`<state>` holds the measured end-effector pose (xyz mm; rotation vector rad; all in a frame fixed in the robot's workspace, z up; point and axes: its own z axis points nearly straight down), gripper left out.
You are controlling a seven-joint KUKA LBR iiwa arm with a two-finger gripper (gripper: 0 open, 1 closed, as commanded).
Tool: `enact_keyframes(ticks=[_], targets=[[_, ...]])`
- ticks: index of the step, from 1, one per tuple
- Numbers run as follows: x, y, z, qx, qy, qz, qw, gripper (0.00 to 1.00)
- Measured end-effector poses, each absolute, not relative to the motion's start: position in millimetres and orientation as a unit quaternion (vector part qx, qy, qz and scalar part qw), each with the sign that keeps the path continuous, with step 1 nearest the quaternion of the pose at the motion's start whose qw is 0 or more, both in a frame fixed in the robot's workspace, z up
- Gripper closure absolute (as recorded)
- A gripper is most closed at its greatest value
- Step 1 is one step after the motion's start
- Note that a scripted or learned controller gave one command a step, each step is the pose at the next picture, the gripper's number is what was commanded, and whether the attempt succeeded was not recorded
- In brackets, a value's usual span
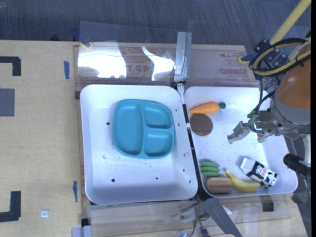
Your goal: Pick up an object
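— Where did the gripper (240, 131) stand?

— Over bare floor of the right bin (232, 149), I noted; its fingers were spread wide, holding nothing. The carrot (204, 108) and brown disc (201, 125) lay just beside it, the banana (243, 183) nearer the front wall.

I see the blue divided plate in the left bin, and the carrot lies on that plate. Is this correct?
Not quite. The blue divided plate is in the left bin, but the carrot does not lie on it. The camera view shows the carrot in the right bin, near its top edge, just above the brown round piece.
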<state>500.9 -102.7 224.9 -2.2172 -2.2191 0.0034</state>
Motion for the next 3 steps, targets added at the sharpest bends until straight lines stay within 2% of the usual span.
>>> enact_keyframes(ticks=[1,2,3], targets=[[591.3,-92.7,152.0,-0.735,-0.678,0.003,0.004,0.0],[643.8,-92.7,101.6,-0.675,-0.737,0.0001,0.0,0.0],[663.5,-97.8,89.5,-0.706,-0.708,0.0065,0.009,0.0]])
